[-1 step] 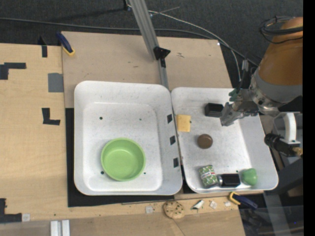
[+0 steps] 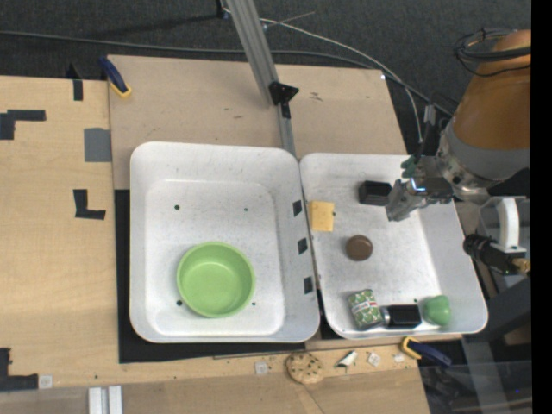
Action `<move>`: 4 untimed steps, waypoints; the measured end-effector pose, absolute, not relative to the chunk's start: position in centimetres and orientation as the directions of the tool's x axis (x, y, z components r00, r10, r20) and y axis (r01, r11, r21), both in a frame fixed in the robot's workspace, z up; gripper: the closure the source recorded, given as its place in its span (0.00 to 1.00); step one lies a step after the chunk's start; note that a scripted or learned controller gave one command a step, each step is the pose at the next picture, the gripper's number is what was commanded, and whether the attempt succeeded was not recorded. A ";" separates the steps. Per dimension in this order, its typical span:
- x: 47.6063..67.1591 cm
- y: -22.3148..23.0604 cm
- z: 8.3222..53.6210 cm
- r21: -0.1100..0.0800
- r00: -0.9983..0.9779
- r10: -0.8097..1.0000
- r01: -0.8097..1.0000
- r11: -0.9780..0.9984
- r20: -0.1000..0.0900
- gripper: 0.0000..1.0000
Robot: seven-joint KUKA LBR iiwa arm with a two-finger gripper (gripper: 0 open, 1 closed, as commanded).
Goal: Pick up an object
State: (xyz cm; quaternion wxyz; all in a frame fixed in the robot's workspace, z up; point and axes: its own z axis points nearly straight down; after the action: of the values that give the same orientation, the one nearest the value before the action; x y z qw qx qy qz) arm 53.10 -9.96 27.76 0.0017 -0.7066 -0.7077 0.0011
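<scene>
The right bin (image 2: 448, 231) holds several objects. A black block (image 2: 373, 192) lies near its back, with my gripper (image 2: 400, 203) just to its right, low over the bin and close to the block. A yellow wedge (image 2: 322, 216) rests by the bin's left wall. A brown round piece (image 2: 360, 247) sits in the middle. Along the front edge are a green patterned can (image 2: 365, 309), a black bar (image 2: 402, 316) and a green rounded object (image 2: 437, 310). Nothing can be seen held in the gripper.
The left bin (image 2: 155, 171) holds a green bowl (image 2: 216, 279). A slanted metal pole (image 2: 259, 50) rises behind the bins. A cookie (image 2: 303, 367) and small scraps lie on the bench in front. Clamps (image 2: 116, 77) sit at the bench corners.
</scene>
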 end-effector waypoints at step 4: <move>52.2 -10.3 13.9 -0.013 0.001 1.000 1.000 -0.001 0.004 1.00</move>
State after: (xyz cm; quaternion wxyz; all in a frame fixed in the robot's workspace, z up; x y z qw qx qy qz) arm 52.18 -10.33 13.86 0.0059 -0.7073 -0.7069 0.0031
